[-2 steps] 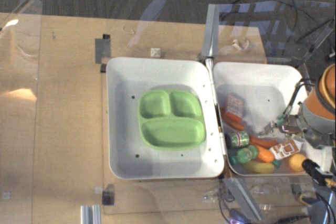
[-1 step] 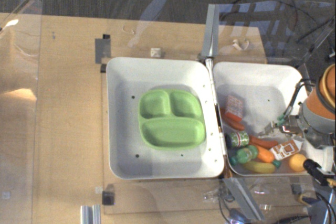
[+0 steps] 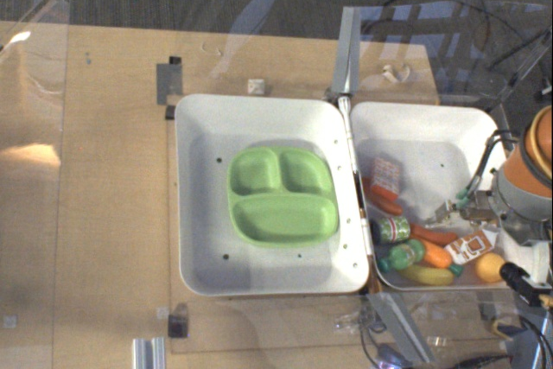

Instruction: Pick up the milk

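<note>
Tool (image 3: 455, 207), its state impossible to tell, hovers inside the right bin (image 3: 432, 121), beside the milk (image 3: 472, 247), a small white-and-red carton lying among toy food near the bin's front. A clean pick likely means descending squarely over the carton, avoiding the neighbouring carrot (image 3: 435, 235). Label lettering is too small to read.
</note>
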Motion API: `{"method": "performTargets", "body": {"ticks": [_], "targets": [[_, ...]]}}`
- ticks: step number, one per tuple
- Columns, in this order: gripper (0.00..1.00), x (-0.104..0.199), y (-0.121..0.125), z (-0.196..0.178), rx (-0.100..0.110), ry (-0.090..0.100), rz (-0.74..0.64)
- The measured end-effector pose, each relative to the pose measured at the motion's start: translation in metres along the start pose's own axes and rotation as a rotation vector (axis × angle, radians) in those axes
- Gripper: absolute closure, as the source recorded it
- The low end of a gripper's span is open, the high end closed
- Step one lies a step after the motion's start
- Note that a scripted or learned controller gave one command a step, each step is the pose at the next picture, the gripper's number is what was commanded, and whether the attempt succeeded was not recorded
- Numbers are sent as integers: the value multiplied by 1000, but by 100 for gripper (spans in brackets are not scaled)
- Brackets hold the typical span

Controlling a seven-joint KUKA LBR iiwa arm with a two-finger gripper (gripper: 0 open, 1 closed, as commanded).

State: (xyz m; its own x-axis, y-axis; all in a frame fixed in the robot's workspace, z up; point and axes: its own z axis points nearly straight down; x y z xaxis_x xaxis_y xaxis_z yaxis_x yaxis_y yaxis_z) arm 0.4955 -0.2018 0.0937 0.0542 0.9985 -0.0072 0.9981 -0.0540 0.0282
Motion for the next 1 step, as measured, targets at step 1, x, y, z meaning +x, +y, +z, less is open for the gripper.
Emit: {"method": "performTargets", "body": {"ticks": [1], "targets": [[100,0,4,-12,-9,-3,-3]]}}
